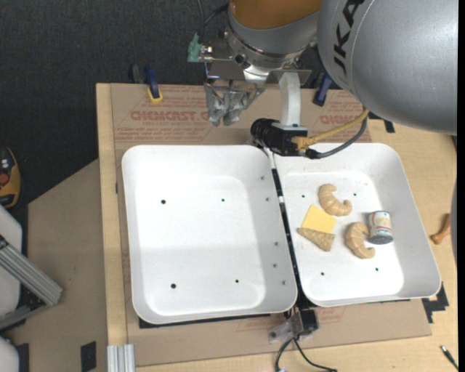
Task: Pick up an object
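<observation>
Hovering high above the back edge of the counter (116,218), the hand (227,109) hung over the brown board behind the two bins, and nothing sat in it. Whether it was clenched or released, I could not tell from the camera view; the tip was a blurred grey clump with no object showing in it. The arm (392,51) loomed in from the right, its orange band (272,11) right at the top of the frame.

Down in the right bin (414,269), all the candidates lay untouched. One croissant (334,200) sat toward the middle, and a second croissant (359,240) lay nearer the front, touching a small tin can (379,227) that stood just beside it. A yellow wedge of cheese (319,219) rested over a slice of bread (318,237), close to the divider between the bins. The left bin (138,189) carried only its small dark dots.

So, progress? By my reading, the pick had not begun in earnest. The hand was well apart from every item, off over the far side of the left bin rather than over the right one. Left to do: travel across to the right bin, settle over one item, come down, close, and lift.
</observation>
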You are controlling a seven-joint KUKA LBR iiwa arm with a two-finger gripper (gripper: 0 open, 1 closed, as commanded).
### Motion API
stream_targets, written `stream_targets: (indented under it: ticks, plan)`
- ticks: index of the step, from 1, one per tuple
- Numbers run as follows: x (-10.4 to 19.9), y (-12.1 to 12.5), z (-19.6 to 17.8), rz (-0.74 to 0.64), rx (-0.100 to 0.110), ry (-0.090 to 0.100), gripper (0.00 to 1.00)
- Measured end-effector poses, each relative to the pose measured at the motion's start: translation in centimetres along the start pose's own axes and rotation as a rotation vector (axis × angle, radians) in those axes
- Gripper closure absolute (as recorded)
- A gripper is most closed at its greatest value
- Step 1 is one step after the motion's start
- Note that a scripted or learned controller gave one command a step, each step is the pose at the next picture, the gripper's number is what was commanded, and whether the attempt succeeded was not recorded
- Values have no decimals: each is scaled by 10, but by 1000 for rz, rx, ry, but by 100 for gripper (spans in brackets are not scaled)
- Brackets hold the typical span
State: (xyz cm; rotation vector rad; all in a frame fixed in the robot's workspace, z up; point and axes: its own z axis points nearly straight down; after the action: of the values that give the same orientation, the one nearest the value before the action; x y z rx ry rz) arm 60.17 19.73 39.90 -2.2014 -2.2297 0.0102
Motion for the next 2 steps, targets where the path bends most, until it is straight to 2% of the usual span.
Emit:
stream_targets:
  ticks: [1, 2]
  plan:
    - [29, -12, 93, 8, 2, -4, 100]
    - [-84, -49, 105, 24, -3, -5, 100]
